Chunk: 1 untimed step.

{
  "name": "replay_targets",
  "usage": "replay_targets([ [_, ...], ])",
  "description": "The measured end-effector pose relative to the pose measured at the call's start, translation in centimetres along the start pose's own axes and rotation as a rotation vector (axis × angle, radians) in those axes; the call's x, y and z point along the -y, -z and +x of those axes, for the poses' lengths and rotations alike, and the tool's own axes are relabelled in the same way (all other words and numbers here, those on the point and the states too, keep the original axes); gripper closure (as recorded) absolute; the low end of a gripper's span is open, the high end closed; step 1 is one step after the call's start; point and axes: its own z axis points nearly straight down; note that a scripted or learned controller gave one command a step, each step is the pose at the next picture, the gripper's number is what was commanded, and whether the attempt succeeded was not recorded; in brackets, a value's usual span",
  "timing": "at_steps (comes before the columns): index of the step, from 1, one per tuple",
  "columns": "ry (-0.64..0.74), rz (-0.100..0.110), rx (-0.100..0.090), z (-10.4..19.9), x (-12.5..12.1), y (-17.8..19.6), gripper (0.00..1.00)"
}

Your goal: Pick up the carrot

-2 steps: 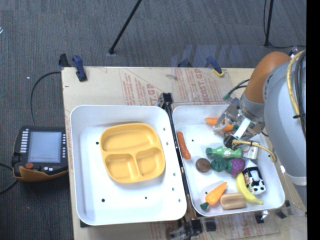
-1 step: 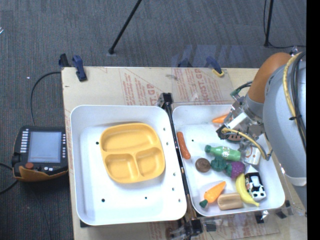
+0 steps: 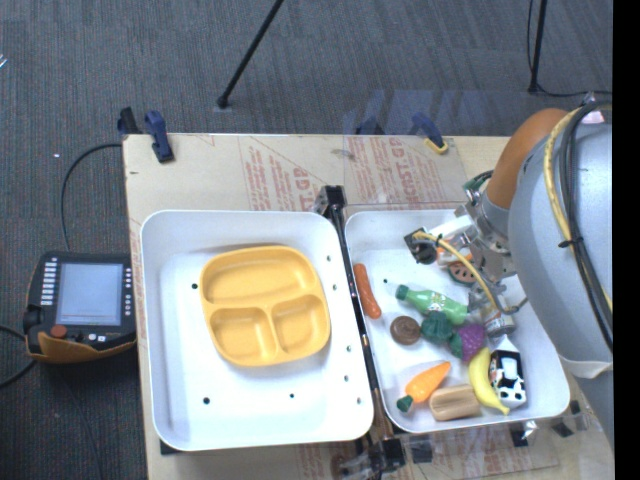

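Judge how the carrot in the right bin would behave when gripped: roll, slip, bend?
The carrot looks like a rigid toy, so probably stiff and light. Its tapered, rounded body may roll or slip from the fingers. The bread roll beside it could get nudged.

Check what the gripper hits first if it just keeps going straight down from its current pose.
Probably the green bottle or the purple grapes beside it: the gripper sits over that cluster in the right bin. Depth is unclear from one view. The carrot lies nearer the camera, off that line.
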Motion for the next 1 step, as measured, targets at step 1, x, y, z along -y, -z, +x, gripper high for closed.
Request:
replay_targets([
  [1,0.081,0.036,-0.002,-7.76,-1.18,-0.15,0.00],
])
